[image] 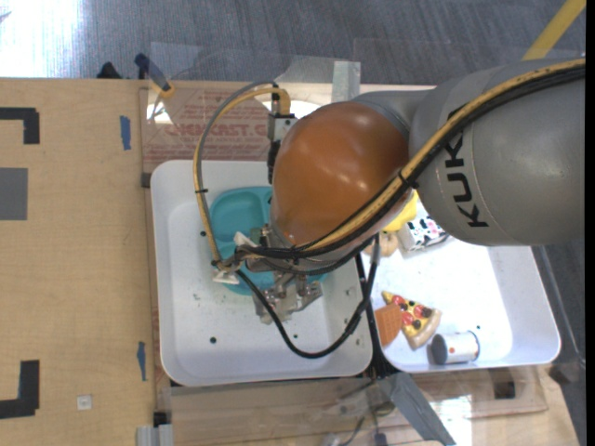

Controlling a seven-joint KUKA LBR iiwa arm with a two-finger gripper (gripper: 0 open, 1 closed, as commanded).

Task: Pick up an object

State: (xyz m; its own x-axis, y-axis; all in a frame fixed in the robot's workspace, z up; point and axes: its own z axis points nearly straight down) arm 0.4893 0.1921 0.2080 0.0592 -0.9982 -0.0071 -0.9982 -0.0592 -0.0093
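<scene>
1. Target: shallow teal plastic dish (237, 214), rounded-square, smooth raised rim, glossy. It lies in the left white bin (177, 277), directly under and up-left of the gripper (284, 297); part of it is hidden by the arm's orange wrist band (339, 175).
2. Gripper state: cannot tell how far it's open, nor whether it has hold of anything; cabling and the wrist block the view.
3. Step in hand, est.: descend on the dish's near rim. Straddle the rim wall, not the flat floor; close slow, lift vertical, since thin slick plastic may slip or tip.
4. Further right of gripper, in the right white bin (521, 295): toy pizza slice (407, 318), small grey-white cylinder (456, 347). Keep clear.
</scene>
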